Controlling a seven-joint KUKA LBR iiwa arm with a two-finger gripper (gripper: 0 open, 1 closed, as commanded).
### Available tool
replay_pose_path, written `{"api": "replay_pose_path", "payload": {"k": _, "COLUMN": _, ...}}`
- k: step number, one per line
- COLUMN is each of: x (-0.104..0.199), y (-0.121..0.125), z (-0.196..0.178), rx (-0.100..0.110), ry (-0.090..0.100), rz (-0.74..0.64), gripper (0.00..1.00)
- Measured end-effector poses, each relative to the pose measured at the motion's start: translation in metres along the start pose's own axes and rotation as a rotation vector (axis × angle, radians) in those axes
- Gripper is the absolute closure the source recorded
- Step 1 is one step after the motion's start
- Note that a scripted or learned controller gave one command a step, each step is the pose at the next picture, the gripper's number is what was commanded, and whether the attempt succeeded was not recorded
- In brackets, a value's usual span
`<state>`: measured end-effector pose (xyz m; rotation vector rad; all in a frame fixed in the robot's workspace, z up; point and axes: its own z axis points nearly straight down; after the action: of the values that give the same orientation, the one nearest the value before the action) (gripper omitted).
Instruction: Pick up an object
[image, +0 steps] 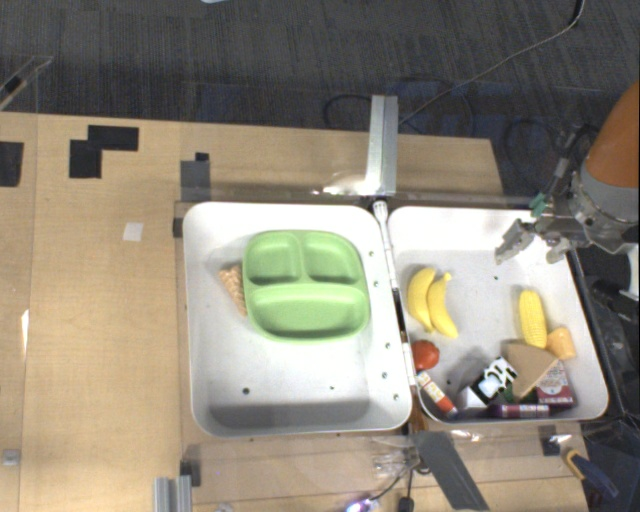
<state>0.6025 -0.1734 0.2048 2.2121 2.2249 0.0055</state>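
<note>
From above, the wooden surface (100, 330) carries two white bins. The left white bin (215, 400) has a green plastic tray with three sections (303, 283) in its middle, partly covering a small tan waffle-like piece (232, 289) by its left edge. The right white bin (480, 240) has two yellow bananas (433, 301) near its left edge, a yellow corn cob (532, 316) by its right edge, and a red tomato (426, 354) and a tan wedge (528, 368) along its front edge. The grey jaws (532, 238) hang over the back right corner, spread apart, pinching nothing.

Fixed overhead slant on both bins (300, 420)
</note>
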Motion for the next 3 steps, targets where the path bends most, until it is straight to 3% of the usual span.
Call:
{"api": "replay_pose_path", "payload": {"k": 1, "x": 0.033, "y": 0.011, "z": 0.107, "rx": 0.001, "ry": 0.0, "rz": -0.12, "gripper": 0.0}}
{"api": "replay_pose_path", "payload": {"k": 2, "x": 0.033, "y": 0.011, "z": 0.107, "rx": 0.0, "ry": 0.0, "rz": -0.119, "gripper": 0.0}}
{"api": "replay_pose_path", "payload": {"k": 3, "x": 0.068, "y": 0.056, "z": 0.116, "rx": -0.007, "ry": -0.001, "rz": -0.353, "gripper": 0.0}}
